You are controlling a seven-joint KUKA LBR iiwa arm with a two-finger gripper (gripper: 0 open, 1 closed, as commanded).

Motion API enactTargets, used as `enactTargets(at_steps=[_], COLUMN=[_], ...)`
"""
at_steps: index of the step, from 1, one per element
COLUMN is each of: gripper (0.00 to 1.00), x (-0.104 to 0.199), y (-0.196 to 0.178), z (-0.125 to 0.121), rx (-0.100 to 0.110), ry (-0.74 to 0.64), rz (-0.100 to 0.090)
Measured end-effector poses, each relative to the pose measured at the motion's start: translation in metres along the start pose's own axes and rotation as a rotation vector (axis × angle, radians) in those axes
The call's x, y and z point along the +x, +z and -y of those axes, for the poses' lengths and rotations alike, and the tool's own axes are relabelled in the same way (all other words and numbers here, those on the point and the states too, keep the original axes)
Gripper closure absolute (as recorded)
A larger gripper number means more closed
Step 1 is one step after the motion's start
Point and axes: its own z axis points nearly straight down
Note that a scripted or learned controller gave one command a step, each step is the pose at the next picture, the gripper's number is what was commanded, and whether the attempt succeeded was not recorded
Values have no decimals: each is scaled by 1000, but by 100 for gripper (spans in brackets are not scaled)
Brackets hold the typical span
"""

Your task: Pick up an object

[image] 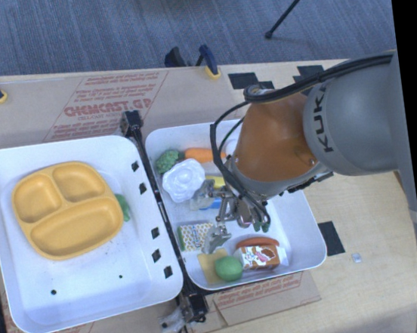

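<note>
My gripper [213, 216] hangs low over the middle of the right bin [308, 225], open, with one finger [206, 195] near a white crumpled object [183, 179] and the other just above a green ball [227, 267]. Nothing sits between the fingers. A patterned packet [194, 236] lies just left of the gripper. A red and white packet [260, 255] and a yellow slab [209, 260] lie at the bin's front. A green broccoli piece [167, 160] and an orange carrot [199, 155] lie at the back. The arm hides the bin's right half.
The left bin [28, 300] holds a yellow divided plate [65, 207] with a small green item [125, 208] at its right edge. A black hinged divider [155, 207] runs between the bins. Blue clamps [208, 59] grip the cardboard's far edge.
</note>
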Motion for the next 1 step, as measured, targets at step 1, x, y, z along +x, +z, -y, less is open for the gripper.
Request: enactTargets(at_steps=[1], gripper=[0], x=[-56], y=[26], z=[5], rx=[-1], ry=[88], rz=[3])
